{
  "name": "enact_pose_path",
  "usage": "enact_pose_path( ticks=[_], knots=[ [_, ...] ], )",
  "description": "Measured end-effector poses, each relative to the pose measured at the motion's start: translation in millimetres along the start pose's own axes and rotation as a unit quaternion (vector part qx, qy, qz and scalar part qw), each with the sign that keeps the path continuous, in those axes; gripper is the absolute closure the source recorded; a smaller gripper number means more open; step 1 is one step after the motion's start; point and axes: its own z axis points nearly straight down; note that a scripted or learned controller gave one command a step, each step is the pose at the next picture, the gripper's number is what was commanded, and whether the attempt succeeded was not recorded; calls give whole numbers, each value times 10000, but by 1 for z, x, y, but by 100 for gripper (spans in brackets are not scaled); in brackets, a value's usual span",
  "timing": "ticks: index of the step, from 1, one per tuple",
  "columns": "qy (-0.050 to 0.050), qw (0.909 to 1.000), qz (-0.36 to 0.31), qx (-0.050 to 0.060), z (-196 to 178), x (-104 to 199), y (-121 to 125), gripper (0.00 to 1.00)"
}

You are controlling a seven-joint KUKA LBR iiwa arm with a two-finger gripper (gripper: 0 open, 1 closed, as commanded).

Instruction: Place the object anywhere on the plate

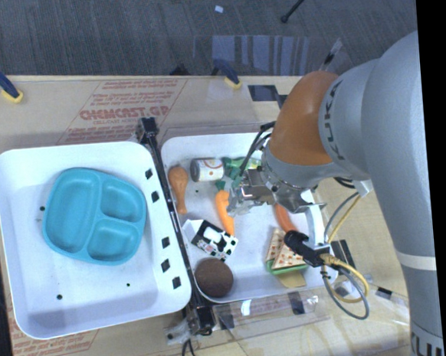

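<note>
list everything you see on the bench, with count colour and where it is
plate: 1, light blue, three compartments, in the left bin
left bin: 1, white, left half of the bench
right bin: 1, white, beside the left bin
carrot: 1, orange, middle of the right bin, just left of the gripper
squash-shaped toy: 1, tan-orange, upper left of the right bin
small can: 1, white label, top of the right bin
black-and-white toy: 1, below the carrot
brown ball: 1, dark brown, lower left corner of the right bin
sandwich wedge: 1, tan with green edge, lower right of the right bin
clamps: 2, blue and yellow, bench's far edge
arm: 1, grey with orange band, from the right
gripper: 1, over the right bin
</note>
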Motion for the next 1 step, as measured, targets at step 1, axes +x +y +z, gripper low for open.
enact_pose_path(
  ticks=[1],
  knots=[
    [0, 10000, 1, -1, 0, 0, 0, 0]
  ],
)
